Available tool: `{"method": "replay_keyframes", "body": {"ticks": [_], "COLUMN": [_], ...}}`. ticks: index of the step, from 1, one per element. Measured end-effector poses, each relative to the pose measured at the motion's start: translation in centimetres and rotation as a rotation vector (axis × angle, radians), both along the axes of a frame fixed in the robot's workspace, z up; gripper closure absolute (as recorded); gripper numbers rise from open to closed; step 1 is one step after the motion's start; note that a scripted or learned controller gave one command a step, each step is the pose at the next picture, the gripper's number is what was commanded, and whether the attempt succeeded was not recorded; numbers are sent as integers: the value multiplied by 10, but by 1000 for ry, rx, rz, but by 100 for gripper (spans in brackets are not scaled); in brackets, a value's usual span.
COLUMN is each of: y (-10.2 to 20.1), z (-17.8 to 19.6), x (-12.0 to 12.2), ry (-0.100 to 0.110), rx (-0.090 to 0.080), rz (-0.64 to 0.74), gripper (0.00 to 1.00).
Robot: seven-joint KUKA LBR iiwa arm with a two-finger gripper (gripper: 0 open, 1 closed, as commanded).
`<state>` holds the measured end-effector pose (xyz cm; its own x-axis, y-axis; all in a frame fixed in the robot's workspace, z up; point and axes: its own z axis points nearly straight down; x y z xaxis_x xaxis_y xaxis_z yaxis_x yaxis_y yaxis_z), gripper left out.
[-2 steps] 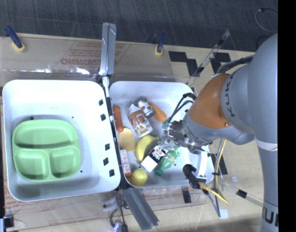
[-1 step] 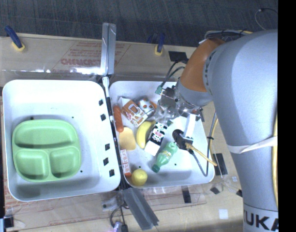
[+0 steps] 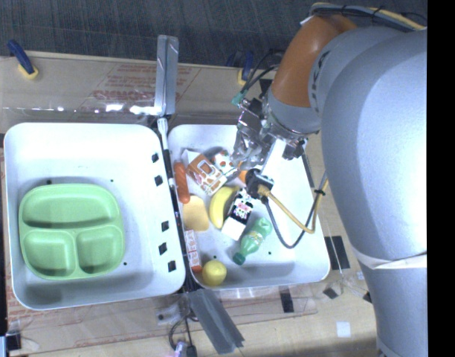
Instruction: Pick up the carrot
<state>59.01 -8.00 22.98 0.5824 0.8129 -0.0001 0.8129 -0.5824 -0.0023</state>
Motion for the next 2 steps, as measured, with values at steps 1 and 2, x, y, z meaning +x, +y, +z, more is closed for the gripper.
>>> {"method": "replay_keyframes", "body": {"ticks": [1, 2], "y": [20, 20], "z": [19, 19], "x": [38, 38], "ry": [2, 3], "rx": [0, 0], "rz": [-6, -4], "gripper": [100, 0]}}
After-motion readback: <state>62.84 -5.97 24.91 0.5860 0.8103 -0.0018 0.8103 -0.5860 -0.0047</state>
